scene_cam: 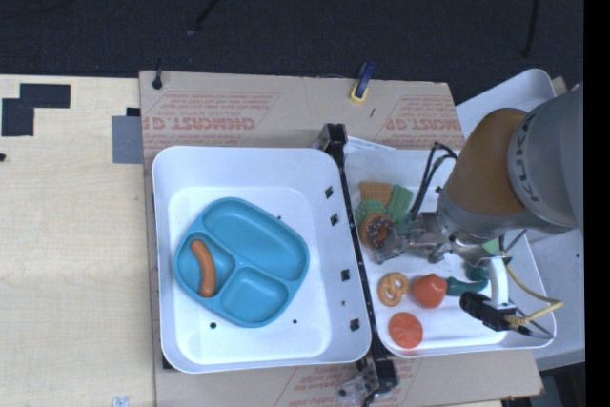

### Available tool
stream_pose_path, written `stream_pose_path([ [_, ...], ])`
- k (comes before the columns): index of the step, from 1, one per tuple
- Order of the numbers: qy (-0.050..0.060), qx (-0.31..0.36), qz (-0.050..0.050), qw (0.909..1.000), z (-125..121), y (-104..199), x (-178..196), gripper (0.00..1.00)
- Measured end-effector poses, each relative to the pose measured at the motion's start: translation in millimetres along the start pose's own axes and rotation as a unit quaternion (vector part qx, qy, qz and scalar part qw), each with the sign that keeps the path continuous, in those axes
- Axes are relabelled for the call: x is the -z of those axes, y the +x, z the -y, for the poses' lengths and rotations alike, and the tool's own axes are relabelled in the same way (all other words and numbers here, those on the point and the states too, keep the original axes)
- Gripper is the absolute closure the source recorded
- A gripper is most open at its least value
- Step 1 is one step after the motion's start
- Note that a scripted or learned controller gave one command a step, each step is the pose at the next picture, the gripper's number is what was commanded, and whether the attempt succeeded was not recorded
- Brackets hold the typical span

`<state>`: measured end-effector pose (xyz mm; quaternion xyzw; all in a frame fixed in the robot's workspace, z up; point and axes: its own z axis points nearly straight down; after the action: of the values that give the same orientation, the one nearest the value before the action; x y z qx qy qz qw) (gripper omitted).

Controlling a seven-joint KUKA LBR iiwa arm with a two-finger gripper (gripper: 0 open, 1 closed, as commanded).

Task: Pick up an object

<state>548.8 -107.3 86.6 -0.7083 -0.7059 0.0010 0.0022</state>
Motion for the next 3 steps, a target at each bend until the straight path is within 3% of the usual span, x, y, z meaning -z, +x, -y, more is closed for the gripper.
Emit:
stream_pose_path([
  [1,0.0,-0.003,0.0,1.0,0,-2,11,1.0],
  [3,-0.004,0.002,0.001,1.0,3,-6,134,1.0],
])
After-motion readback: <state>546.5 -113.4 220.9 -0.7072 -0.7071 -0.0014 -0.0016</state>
